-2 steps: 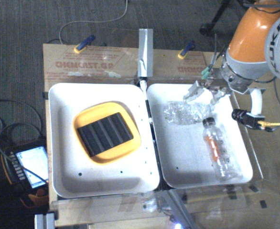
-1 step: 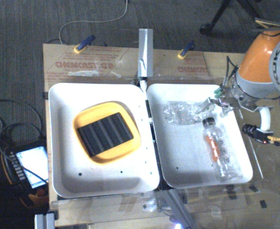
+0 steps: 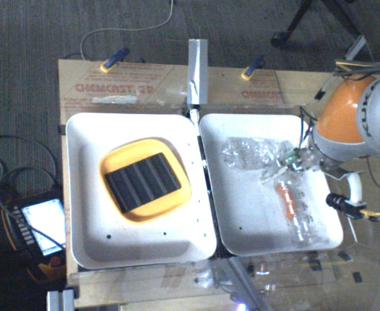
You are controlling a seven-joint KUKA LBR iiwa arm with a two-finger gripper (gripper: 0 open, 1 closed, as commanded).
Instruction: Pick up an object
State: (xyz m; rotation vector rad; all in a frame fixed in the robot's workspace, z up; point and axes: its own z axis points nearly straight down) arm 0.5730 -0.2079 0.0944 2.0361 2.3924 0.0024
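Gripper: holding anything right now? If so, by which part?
Cannot be told. The gripper sits low at the right bin's far right edge, over clear plastic wrap; nothing is visibly held.

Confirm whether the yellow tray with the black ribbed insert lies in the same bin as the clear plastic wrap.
No: the yellow tray lies in the left bin, while the clear plastic wrap lies in the right bin.

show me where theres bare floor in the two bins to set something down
Right bin: the near-left floor, between the centre divider and the clear plastic bottle, is bare. Its far and right side is crowded by crumpled clear plastic and the arm. Left bin: the yellow tray takes the middle, leaving only strips along the walls and the near edge.
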